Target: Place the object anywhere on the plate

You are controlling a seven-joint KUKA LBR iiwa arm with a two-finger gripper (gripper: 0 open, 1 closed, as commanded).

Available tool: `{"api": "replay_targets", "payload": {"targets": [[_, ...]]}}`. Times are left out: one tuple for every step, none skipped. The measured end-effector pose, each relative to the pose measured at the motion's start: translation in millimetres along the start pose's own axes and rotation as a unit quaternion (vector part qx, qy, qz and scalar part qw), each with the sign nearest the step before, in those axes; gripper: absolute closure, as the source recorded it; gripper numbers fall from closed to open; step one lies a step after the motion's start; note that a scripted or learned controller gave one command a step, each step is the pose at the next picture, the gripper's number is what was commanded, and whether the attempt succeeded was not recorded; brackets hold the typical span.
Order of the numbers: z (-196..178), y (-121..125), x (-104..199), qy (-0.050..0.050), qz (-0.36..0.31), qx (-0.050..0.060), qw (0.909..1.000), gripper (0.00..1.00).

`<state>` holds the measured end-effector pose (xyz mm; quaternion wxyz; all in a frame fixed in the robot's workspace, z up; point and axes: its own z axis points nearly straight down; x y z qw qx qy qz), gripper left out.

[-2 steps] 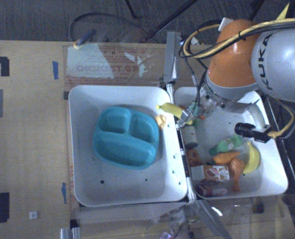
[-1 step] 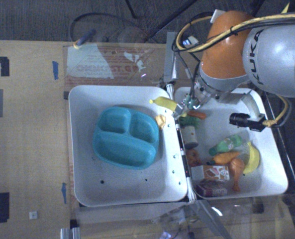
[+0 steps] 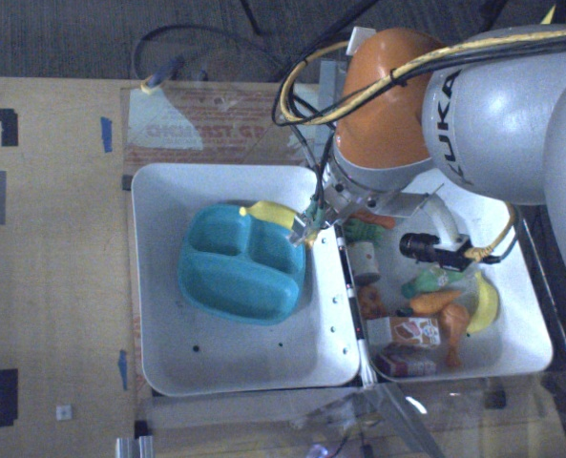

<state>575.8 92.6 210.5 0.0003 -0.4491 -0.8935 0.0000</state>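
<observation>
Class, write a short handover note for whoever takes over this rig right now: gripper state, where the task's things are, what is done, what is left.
Gripper: low over the left bin's right edge, just off the plate's top right corner. Whether the fingers are open or shut cannot be told.
Blue plate: in the left bin, nothing resting in its compartments.
Yellow object: beside the gripper, at the plate's upper edge, partly hidden, so on or off the plate is unclear.
Right bin: holds a jumble of toy food.
Done: nothing confirmed.
Left: get the object onto the plate, then release.

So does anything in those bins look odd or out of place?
One thing: a yellow object sits at the far rim of the blue plate, by the tool, seemingly half off it. The right bin is just cluttered.
</observation>
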Motion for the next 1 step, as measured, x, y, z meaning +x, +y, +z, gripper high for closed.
{"api": "replay_targets", "payload": {"targets": [[-0.1,-0.3,-0.6,0.0,0.001,0.0,1.0,0.0]]}}
